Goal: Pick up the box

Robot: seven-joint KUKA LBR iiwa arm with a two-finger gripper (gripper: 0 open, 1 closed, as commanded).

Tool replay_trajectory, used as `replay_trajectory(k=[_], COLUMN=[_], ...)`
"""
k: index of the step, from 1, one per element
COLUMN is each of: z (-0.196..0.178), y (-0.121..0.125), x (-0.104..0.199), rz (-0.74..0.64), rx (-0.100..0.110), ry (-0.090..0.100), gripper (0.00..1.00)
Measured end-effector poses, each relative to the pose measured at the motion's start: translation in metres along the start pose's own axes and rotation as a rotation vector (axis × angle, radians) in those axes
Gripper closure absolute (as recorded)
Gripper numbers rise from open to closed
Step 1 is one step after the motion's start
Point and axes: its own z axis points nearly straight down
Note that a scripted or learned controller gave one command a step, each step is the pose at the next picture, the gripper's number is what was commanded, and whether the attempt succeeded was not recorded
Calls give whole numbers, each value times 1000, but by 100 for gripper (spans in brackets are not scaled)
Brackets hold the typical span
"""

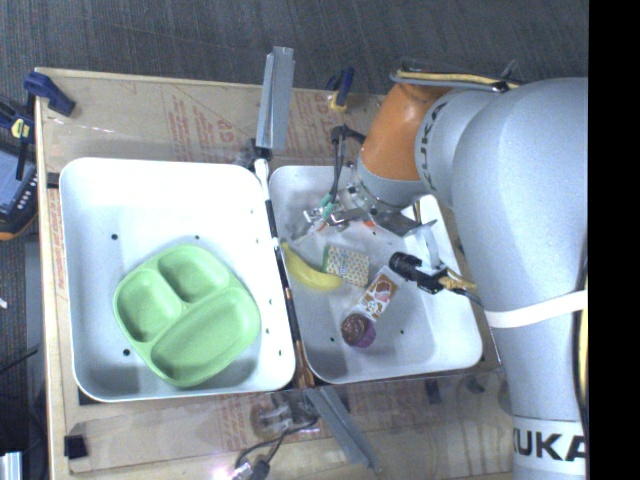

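Glossy white plastic bins (pixel 90 198), matt green plastic tray (pixel 187 313), printed cardboard box (pixel 381 294), bare plywood bench (pixel 170 108)

The left bin (pixel 90 198) holds a green divided plate (pixel 187 314) toward its near side. In the right bin (pixel 455 340) a banana (pixel 308 272) lies by the left wall, a small patterned box (pixel 347 264) just right of it, and a brown packet (pixel 380 294) and purple cup (pixel 359 330) nearer. The gripper (pixel 335 211) hangs over the bin's far part.

Robot lab, plywood bench (pixel 150 118), clamps (pixel 47 91) (blue), two white bins (pixel 90 183)
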Motion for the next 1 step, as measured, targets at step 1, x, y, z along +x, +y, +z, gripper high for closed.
replay_trajectory(k=[1], z=[-13], y=[-68], x=[25], rz=[94], rx=[6], ry=[2], gripper=[0])
